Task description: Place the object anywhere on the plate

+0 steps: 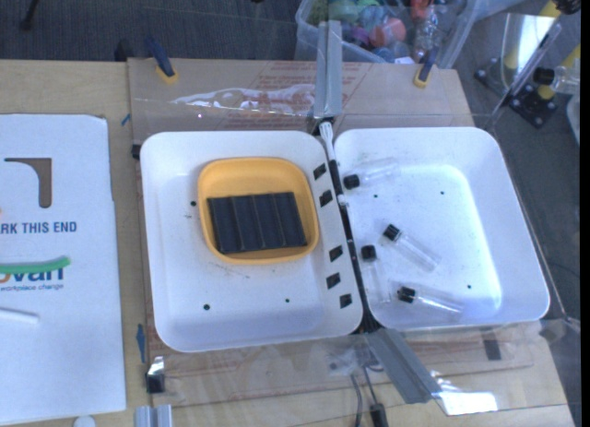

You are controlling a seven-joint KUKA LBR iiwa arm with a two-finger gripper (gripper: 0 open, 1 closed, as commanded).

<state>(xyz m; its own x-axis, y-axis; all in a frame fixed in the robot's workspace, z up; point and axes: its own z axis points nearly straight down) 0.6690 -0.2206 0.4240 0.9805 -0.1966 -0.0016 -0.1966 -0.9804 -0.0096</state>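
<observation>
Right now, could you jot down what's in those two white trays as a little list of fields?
left bin: holds a yellow plate
on plate: dark ribbed slab, lying flat
right bin: four clear vials with black caps
vial 1: near top left corner
vial 2: middle
vial 3: by the divider, mostly just its cap visible
vial 4: near front edge
behind bench: clear tub of colourful items
</observation>
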